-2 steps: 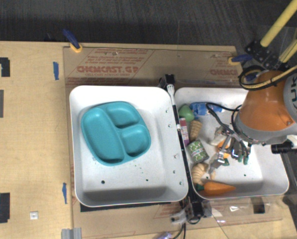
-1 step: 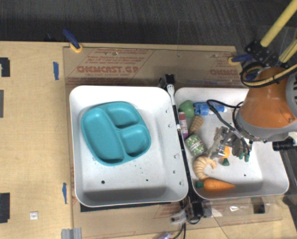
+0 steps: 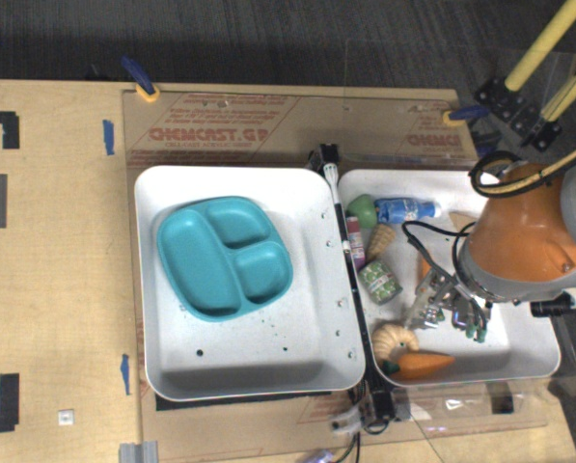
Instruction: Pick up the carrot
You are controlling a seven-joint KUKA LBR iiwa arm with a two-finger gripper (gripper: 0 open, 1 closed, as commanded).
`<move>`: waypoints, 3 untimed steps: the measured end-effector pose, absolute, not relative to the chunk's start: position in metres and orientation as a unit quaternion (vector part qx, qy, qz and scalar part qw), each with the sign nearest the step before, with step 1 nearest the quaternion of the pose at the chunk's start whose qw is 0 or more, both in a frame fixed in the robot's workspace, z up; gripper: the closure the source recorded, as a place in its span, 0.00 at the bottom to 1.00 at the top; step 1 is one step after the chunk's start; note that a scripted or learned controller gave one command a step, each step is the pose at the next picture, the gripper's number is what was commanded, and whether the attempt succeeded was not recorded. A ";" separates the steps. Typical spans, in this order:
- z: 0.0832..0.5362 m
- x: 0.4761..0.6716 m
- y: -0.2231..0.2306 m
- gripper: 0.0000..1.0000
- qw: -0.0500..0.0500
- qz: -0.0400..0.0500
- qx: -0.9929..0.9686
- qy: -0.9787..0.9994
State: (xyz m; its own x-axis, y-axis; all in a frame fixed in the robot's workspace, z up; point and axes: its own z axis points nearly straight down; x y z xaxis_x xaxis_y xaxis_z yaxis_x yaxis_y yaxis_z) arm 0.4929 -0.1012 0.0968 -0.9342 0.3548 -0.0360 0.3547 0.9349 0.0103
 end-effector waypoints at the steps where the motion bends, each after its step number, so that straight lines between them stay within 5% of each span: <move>1: 0.092 0.488 -0.131 1.00 0.013 -0.001 -0.049 0.999; 2: 0.092 0.589 -0.090 1.00 0.011 0.001 0.029 1.000; 3: 0.090 0.586 -0.091 0.00 0.007 0.000 0.030 1.000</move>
State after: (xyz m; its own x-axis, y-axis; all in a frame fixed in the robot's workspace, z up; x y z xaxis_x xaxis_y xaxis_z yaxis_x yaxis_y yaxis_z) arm 0.5862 -0.0913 0.0901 -0.9981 0.0604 -0.0137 0.0604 0.9982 0.0013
